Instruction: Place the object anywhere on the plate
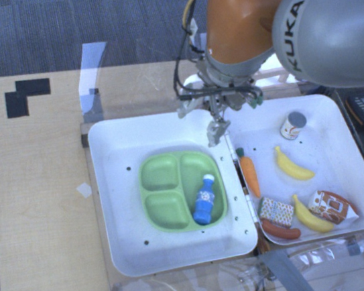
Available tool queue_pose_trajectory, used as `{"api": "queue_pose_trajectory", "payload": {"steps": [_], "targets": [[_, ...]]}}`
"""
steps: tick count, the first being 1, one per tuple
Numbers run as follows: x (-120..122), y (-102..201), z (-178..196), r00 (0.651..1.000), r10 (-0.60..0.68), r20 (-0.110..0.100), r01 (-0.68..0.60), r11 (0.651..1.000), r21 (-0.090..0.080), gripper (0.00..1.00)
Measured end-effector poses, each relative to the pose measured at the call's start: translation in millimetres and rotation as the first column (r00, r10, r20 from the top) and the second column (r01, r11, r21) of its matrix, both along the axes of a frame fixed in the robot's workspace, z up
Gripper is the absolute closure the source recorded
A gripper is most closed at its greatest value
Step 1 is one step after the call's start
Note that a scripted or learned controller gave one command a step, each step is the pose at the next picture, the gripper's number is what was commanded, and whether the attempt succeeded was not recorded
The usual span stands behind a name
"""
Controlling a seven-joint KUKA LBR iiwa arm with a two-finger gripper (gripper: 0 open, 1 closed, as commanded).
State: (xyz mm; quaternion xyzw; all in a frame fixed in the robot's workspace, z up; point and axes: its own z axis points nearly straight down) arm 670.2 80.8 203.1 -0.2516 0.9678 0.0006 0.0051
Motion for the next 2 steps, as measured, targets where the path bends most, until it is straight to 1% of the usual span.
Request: {"api": "queue_pose_trajectory", "payload": {"steps": [1,2], "targets": [[0.0,21.5,10.0,0.973,0.233,0.001,-0.233,0.973,-0.001,0.00],[0.0,49.7,7.4,0.827,0.563,0.004,-0.563,0.827,-0.004,0.00]]}}
